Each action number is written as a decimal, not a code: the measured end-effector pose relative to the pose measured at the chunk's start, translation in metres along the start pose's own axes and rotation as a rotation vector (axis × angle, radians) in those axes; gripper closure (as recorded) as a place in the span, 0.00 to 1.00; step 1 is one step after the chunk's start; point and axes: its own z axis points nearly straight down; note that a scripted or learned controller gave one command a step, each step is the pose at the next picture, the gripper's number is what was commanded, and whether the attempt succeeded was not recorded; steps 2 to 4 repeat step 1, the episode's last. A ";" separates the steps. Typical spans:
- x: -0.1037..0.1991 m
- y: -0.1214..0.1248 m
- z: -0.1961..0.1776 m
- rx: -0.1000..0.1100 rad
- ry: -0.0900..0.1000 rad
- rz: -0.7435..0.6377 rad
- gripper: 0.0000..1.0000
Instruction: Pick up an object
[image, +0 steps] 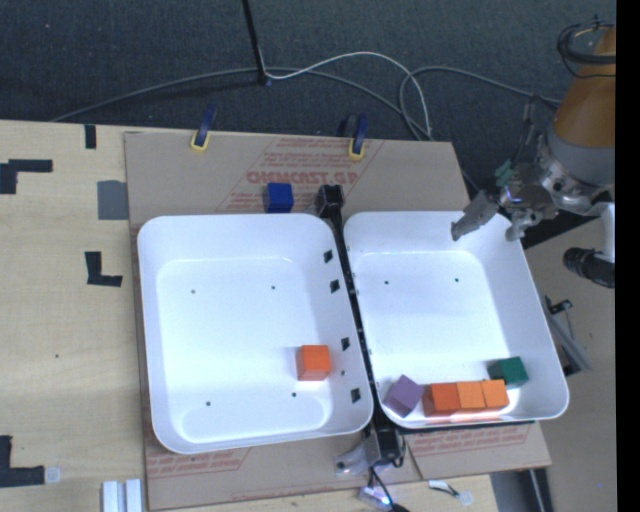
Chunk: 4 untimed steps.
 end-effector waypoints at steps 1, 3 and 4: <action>0.000 0.000 -0.010 0.000 0.000 0.000 1.00; 0.000 0.000 -0.010 0.000 0.000 0.000 1.00; 0.000 0.000 -0.010 0.000 0.000 0.000 1.00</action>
